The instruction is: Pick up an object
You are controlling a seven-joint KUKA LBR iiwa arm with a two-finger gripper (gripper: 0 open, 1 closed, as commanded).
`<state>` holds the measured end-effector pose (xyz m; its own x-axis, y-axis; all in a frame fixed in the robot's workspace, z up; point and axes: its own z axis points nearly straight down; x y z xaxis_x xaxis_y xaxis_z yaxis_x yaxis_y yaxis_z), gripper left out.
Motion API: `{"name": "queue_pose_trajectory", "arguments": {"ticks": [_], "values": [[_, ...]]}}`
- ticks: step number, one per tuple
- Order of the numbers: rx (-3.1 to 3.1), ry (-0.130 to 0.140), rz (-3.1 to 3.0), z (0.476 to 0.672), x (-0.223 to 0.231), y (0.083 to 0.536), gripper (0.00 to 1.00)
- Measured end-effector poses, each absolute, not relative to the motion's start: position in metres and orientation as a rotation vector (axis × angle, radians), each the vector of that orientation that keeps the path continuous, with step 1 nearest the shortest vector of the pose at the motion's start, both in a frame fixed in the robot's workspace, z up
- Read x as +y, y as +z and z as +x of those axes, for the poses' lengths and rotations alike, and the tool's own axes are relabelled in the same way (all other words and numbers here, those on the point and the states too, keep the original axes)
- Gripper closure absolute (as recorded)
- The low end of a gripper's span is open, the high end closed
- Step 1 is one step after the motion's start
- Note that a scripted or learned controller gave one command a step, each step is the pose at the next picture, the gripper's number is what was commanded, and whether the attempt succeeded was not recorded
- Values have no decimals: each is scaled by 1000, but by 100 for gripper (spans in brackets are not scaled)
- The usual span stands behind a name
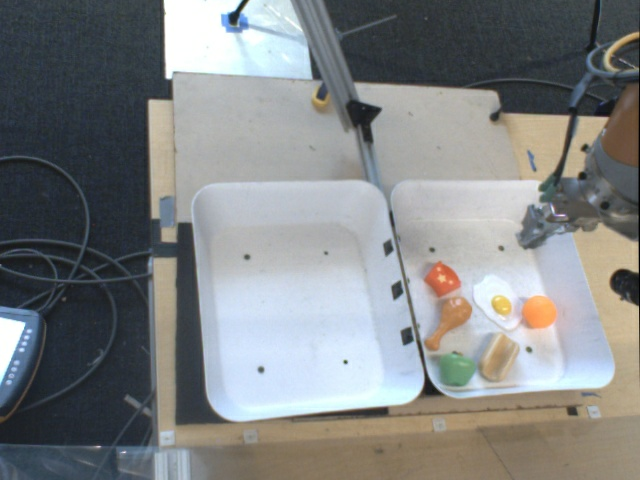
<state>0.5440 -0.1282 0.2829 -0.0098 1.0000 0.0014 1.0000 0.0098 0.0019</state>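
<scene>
1. The gripper (532, 230) hung at the right of the frame, over the upper right part of the right bin (470, 200). It sat above bare bin floor, apart from every object, presumably a staging spot before a descent.
2. Whether its fingers were open or closed could not be told at this size, and nothing showed between them.
3. All the candidates lay bunched in the lower half of the right bin, which left the arm a short reach from its side.
4. The red piece (442, 279) sat nearest the divider, with the drumstick (449, 321) just below it and the green piece (457, 369) at the bin's lower edge.
5. The fried egg (497, 301) lay flat at centre, just beside the orange ball (540, 312), with the bread roll (499, 356) below.
6. The left bin (215, 208) filled the middle of the frame, likely kept as the drop side.
7. Judged from this, no pick had begun. The ball stood the clearest target, while the flat egg looked hard to pinch.
</scene>
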Motion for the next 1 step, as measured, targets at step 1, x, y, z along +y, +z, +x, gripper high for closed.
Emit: {"name": "queue_pose_trajectory", "arguments": {"ticks": [1], "values": [[2233, 3, 2210, 533, -79, 278, 100]]}}
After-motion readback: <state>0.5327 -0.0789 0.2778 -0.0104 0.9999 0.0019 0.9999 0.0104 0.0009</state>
